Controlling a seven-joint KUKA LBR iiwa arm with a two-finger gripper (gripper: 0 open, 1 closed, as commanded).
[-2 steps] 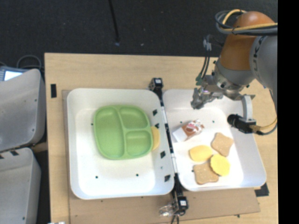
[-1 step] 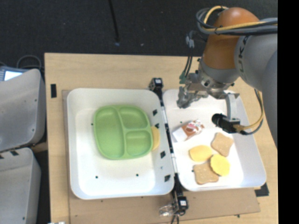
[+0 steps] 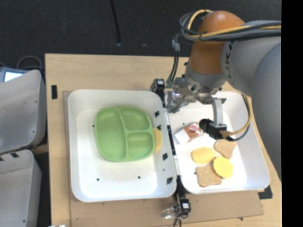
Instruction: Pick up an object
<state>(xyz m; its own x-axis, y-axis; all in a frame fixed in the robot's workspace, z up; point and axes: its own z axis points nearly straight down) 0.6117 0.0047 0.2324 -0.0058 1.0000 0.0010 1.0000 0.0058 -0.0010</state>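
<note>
**Arm exterior: casing, band and cabling**

The arm (image 3: 255, 60) has a smooth, matte grey casing. Just left of the grey casing sits a rounded, glossy orange band (image 3: 213, 41). Yellow and dark cables loop over the top of the orange band and run toward the grey casing. Below the orange band sits a cluster of silver and black metal fittings. A black-tipped part with a thin yellow cable lies further below.

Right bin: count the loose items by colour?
Yellow: 2, one and another
Tan: 2, one and another
Red and white: 1
Total: 5
</note>
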